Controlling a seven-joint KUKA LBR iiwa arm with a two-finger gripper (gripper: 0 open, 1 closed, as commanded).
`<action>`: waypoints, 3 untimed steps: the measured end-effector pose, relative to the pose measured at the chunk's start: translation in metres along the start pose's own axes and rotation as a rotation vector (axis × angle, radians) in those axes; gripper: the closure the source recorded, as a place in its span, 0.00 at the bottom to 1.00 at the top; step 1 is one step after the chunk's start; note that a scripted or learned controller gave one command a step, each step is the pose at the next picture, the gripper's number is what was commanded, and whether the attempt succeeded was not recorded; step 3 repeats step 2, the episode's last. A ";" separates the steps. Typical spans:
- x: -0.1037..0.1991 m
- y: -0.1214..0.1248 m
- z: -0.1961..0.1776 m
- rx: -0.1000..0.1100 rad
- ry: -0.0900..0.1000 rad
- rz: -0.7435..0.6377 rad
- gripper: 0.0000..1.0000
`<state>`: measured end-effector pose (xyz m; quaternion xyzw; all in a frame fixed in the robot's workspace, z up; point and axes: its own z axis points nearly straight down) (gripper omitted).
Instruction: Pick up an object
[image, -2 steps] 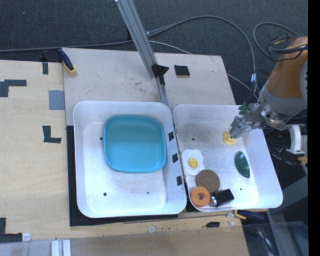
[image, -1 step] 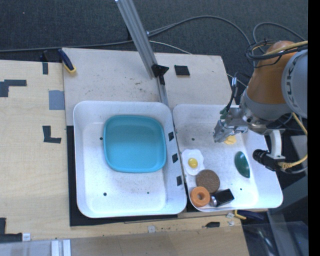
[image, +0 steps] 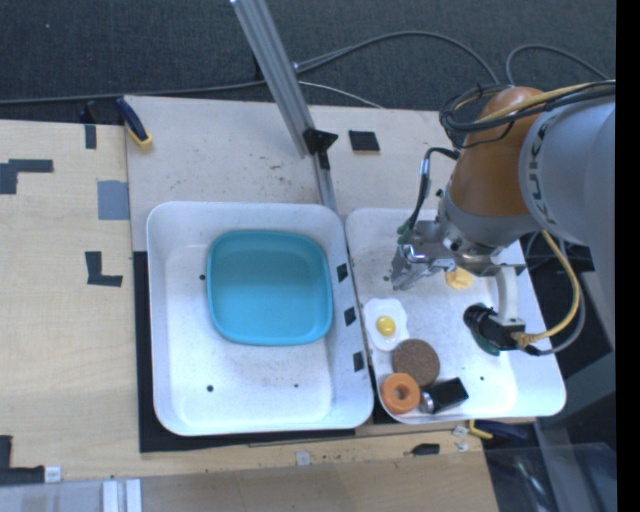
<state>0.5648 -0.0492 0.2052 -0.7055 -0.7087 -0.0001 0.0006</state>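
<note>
1. Nearest the front edge of the right bin (image: 540, 400): an orange donut-looking ring (image: 401, 393), with a small black and silver block (image: 443, 395) right beside it.
2. Just behind those sits a brown cookie-like disc (image: 415, 360), then a fried-egg toy (image: 386, 325) touching the bin's left wall.
3. Left bin (image: 180, 400) holds a teal square plate (image: 269, 287), lying flat, roughly centred.
4. Pincer (image: 408, 262) hangs over the right bin's back part, above the egg, nothing between its fingers; honestly can't tell if they're spread or closed.
5. Small yellow piece (image: 459, 279) sits by the wrist.
6. Furthest back on the worktop (image: 200, 140): a slanted metal rail (image: 285, 85).
</note>
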 end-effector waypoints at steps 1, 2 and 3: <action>0.055 0.003 -0.008 -0.001 0.000 -0.001 1.00; 0.098 -0.004 -0.016 0.000 0.000 0.001 1.00; 0.098 -0.004 -0.016 0.000 0.000 0.001 1.00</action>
